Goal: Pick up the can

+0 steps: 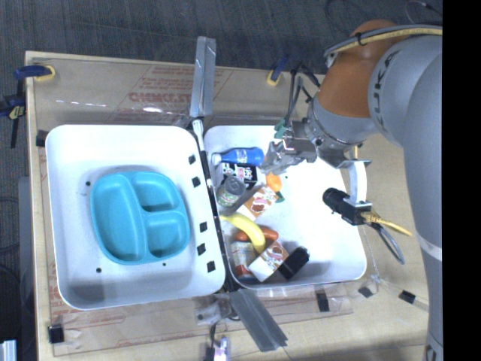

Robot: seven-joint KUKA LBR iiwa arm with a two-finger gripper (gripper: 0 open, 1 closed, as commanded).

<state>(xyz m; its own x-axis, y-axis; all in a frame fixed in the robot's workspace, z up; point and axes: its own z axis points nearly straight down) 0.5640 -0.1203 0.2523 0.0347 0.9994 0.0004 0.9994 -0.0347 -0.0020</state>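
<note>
silver-topped, the can lies against the right bin's left wall, just below a blue bottle. the gripper hovers just right of that bottle; i cannot tell how its pincer stands. a banana lies nearer.

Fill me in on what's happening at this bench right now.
A grey arm with an orange band reaches in from the right, its gripper low over the far end of the right white bin. That bin holds a pile: a dark can, a blue bottle, a yellow banana, cartons. Nothing is visibly held yet. The left white bin holds a turquoise divided tray.
</note>
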